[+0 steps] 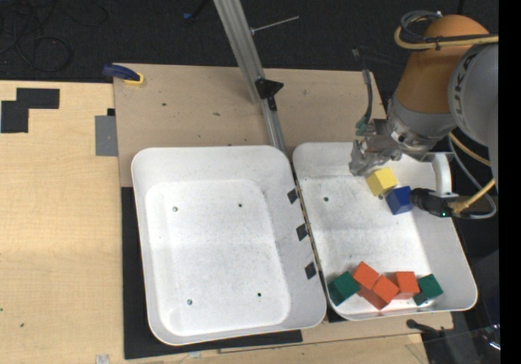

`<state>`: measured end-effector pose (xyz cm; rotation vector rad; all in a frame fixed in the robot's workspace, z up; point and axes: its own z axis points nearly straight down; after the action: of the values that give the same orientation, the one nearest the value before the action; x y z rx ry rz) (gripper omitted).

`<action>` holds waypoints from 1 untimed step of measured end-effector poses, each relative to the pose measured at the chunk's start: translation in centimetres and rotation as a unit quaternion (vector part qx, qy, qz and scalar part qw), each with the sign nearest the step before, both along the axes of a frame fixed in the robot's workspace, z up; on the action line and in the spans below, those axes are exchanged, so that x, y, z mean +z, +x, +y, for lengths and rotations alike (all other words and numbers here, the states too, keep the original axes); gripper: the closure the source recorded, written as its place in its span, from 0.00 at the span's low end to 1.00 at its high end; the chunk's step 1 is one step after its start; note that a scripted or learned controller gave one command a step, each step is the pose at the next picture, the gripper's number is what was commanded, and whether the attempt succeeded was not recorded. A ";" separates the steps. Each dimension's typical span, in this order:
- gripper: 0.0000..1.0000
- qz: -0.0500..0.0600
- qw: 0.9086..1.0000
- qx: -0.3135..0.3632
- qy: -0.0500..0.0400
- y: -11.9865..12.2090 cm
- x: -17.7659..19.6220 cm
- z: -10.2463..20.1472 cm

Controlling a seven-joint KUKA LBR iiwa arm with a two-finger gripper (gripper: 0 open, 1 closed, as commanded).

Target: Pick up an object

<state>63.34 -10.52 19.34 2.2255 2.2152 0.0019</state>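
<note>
My gripper [368, 160] hangs over the far part of the right bin [342, 216], below the arm's orange band. A yellow block [381, 182] lies just beneath and to the right of it, and I cannot make out whether the two touch. A blue block [399, 200] sits right beside the yellow one. At the bin's near edge lies a cluster: a green block [343, 287], three orange blocks [381, 292] and another green block [427, 287].
The left bin [216, 240] stands beside the right one, joined by black clips along the shared rim. A metal rail [240, 37] slants up from between the bins at the back. A blue clamp [122, 72] lies at the bench's far left corner.
</note>
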 end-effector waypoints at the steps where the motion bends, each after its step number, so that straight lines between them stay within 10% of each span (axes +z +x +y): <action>1: 1.00 -0.001 1.000 0.003 0.000 -0.6 6.1 -0.1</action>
<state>62.77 -10.63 25.46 2.2174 2.2208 0.0038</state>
